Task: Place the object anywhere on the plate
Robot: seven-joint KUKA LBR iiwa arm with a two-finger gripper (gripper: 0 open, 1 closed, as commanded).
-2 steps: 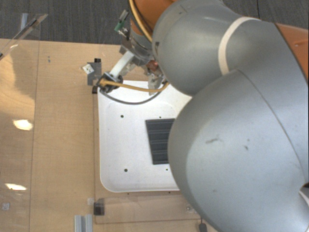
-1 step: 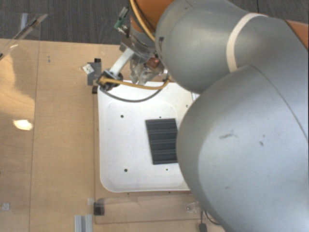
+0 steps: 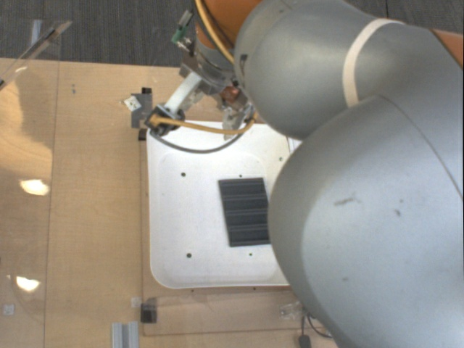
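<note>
No readable text, label, brand, number or sign is seen anywhere on the arm, the white bin or the wooden bench. A small white tag is fixed beside the bin's far corner, but any marking on it is too small to be made out. The dark ribbed pad lying in the bin is plain, and nothing is printed on it.
</note>
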